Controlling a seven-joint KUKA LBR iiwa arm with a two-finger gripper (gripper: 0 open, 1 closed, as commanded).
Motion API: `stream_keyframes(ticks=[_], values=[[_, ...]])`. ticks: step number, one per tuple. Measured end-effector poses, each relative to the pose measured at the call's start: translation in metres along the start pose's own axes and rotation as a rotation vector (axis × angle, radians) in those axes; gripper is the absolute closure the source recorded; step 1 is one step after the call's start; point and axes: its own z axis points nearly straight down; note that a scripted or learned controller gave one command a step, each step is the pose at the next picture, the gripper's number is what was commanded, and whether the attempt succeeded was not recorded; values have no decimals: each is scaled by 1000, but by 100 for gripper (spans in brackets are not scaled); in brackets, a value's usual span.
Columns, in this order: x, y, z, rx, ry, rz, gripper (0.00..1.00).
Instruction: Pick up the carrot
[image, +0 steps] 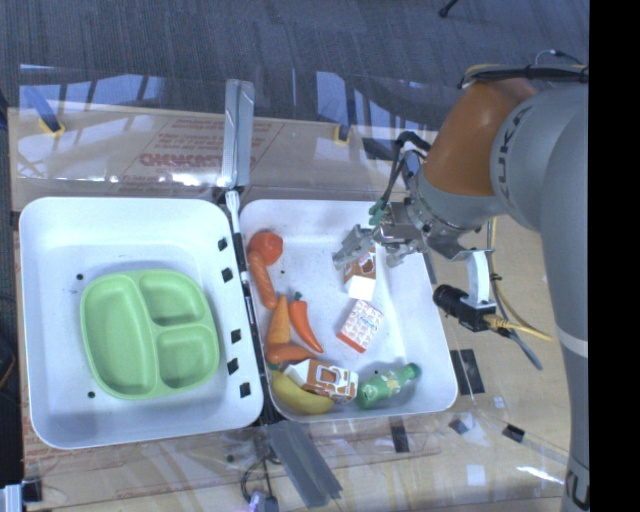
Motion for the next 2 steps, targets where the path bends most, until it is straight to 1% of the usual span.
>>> stream_keyframes(ticks=[1, 2], values=[[42, -2, 127, -2, -1, -268, 0], [41, -2, 121, 4, 0, -273, 100]])
